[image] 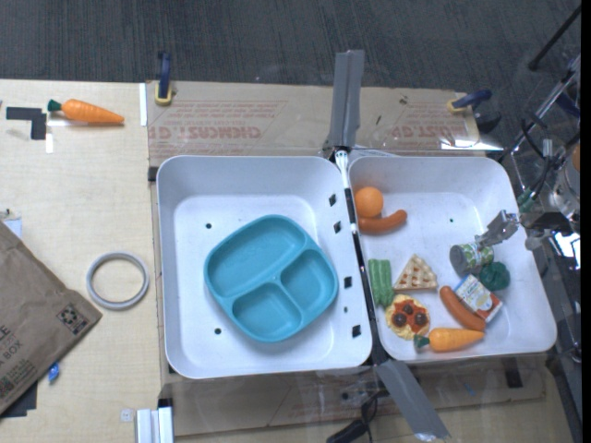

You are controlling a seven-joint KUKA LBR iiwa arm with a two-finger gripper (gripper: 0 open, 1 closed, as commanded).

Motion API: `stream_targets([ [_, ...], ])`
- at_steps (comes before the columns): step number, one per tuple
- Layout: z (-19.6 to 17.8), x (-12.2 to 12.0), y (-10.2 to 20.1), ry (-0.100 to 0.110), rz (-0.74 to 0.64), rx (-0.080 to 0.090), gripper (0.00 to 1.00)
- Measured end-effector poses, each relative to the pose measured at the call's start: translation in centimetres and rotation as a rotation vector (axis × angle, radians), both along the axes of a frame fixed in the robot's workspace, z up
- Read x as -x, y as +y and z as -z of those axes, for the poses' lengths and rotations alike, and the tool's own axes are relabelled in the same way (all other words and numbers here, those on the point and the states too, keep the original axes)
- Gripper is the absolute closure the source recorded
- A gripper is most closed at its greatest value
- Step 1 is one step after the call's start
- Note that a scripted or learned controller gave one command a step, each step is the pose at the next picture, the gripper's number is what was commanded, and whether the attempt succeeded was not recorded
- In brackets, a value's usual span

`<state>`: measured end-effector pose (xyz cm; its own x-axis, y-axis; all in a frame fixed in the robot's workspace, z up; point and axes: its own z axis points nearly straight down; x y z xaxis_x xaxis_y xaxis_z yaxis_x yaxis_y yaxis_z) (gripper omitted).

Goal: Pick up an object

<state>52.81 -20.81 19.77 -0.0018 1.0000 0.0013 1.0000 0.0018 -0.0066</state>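
Note:
The right bin (434,178) holds several toy foods: an orange ball (368,201), a sausage (383,221), a green pod (379,281), a triangular sandwich (416,273), a small pizza (409,316), a carrot (448,339), a red hot dog (460,307), a small carton (477,295), a green can (473,255) and a dark green broccoli (496,273). My gripper (503,226) reaches in over the bin's right rim. It hangs just above and to the right of the green can. Nothing shows held in it.
A blue divided plate (270,277) lies in the left bin (185,247). On the bench to the left are another carrot (85,112), a tape ring (117,279) and a cardboard box (32,321). A grey divider post (347,100) stands between the bins at the back.

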Motion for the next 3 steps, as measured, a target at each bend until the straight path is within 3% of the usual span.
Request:
stream_targets([
  [1, 9.9, -2.3, 0.0, -0.002, -0.013, 0.0, 0.0],
  [2, 6.2, 3.0, -1.5, -0.002, -0.149, -0.002, 0.0],
  [3, 11.0, -1.6, 4.5, -0.001, 0.332, 0.003, 0.0],
])
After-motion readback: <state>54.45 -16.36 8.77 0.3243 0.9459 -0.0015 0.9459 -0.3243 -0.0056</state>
